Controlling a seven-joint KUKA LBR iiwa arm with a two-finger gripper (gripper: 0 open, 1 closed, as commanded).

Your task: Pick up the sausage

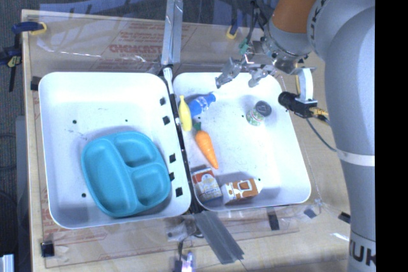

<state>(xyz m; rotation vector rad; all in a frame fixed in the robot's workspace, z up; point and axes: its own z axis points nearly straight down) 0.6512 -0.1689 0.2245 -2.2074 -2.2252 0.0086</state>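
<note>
Camera view: tool (241, 78) spread, pinching nothing, above far rim of right bin (290, 156). Can't tell which item is the sausage; that bin has carrot (206, 146), banana (185, 113), can (258, 113), cartons. Probably light, smooth, rolls easily; pinch across its middle.
</note>
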